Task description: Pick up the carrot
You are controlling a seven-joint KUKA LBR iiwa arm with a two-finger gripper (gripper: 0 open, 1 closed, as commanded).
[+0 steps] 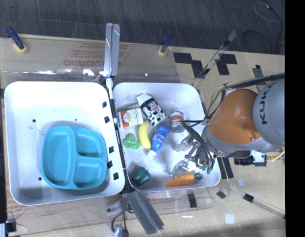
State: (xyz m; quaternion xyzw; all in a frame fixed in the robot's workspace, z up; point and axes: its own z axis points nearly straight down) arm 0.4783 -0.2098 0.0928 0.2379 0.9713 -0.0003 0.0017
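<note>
Bench: a pale wooden top (142, 53) with red print under a clear sheet, blue clamps along its far edge, dark carpet beyond it.
Left bin (19, 107): white and shallow, holding a light blue divided tray (73, 157) towards its near side.
Right bin (192, 95): white, crowded with small goods — a black-and-white carton (151, 110), an orange-labelled packet (130, 116), a banana (144, 136), a blue bottle (159, 138), a green leafy toy (131, 142), a dark green piece (140, 175), a small can (176, 118).
Arm (236, 117): reaches in from the right, orange band over the bin's right rim, cables trailing.
Gripper (184, 167): low over the near right corner of the right bin; I can't tell from here whether it is spread or closed.
Carrot (180, 180): lies flat on the bin floor by the near wall, just beneath and beside the gripper tips, lengthwise left to right; whether they touch is unclear.
</note>
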